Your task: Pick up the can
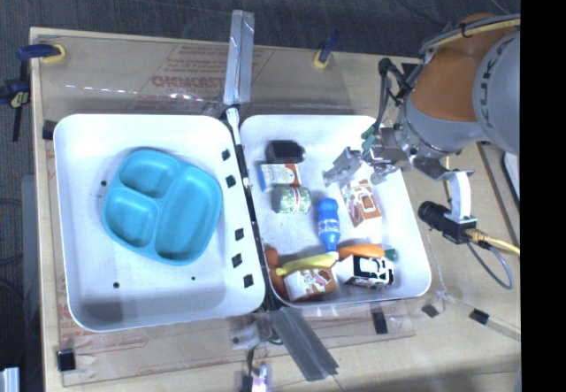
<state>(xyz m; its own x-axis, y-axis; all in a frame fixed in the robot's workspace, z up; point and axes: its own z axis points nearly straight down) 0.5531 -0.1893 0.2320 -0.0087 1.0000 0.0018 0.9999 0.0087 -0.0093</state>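
Observation:
The can (291, 199) is small, green and silver, and lies on its side in the right bin (402, 204), left of the middle. My gripper (348, 169) hangs over the upper right part of that bin, to the right of the can and a little farther back, well apart from it. Its fingers point down and left, and stand open with nothing between them. Just below the gripper lies an orange and white packet (363, 202).
Around the can are a red and white carton (279, 174), a black item (285, 150) and a blue bottle (328, 220). At the bin's front lie a banana (299, 265), a carrot (363, 250) and small boxes (371, 271). The left bin (80, 275) holds a blue divided plate (164, 204).

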